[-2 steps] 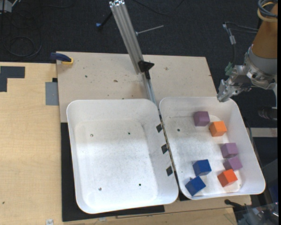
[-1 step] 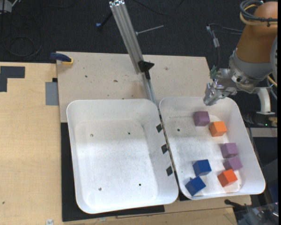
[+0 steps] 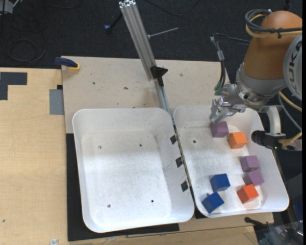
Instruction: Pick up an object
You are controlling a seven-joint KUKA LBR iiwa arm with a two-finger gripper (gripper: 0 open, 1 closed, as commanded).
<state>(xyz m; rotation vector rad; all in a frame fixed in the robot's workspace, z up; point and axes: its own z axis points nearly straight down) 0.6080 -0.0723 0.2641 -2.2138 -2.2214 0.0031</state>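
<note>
The gripper [image 3: 220,115] is placed above the purple cube [image 3: 220,129]; its state cannot be told. The cube could be pushed away if approached off-centre.

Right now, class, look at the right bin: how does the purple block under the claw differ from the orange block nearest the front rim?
The purple block lies near the back of the right bin, while the orange block sits near the front. The purple block is right at the claw; the orange block lies apart from it. Their colours differ: purple against orange-red. Both are small cubes of similar size resting on the bin floor.
</note>
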